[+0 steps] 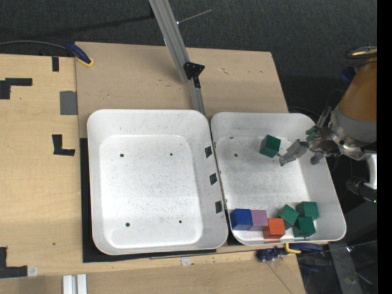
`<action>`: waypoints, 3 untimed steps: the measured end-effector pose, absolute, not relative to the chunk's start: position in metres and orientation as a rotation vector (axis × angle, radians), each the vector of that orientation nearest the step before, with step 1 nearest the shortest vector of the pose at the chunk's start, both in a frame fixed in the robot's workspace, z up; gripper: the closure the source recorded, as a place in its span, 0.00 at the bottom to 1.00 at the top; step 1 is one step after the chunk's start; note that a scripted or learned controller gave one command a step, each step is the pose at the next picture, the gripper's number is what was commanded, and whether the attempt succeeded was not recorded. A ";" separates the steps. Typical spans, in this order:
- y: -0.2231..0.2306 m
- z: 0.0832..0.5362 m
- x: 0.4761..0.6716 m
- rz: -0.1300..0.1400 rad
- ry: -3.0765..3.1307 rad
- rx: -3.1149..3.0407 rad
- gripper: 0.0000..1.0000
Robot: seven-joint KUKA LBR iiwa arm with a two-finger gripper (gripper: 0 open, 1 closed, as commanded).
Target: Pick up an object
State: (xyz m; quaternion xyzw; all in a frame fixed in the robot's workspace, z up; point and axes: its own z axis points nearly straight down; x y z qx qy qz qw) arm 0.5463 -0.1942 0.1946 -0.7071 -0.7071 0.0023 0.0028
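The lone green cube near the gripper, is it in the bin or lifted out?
In the bin: the green cube rests on the right bin's floor.

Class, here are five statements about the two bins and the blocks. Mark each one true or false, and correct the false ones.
1. All the blocks lie in the right bin. True.
2. A lone green block lies apart from the others, near the gripper. True.
3. The gripper holds the blue block. False: the blue block lies at the near edge of the right bin, far from the gripper.
4. The orange block sits in the left bin. False: it sits in the right bin, beside the purple block.
5. Three green blocks are clustered at the right bin's near right corner. True.
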 end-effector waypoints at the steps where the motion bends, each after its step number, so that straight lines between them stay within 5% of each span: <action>1: -0.190 0.147 0.552 0.006 -2.220 -2.216 0.00; 2: -0.189 0.093 0.551 0.007 -2.219 -2.216 0.00; 3: -0.189 0.106 0.552 0.003 -2.222 -2.217 1.00</action>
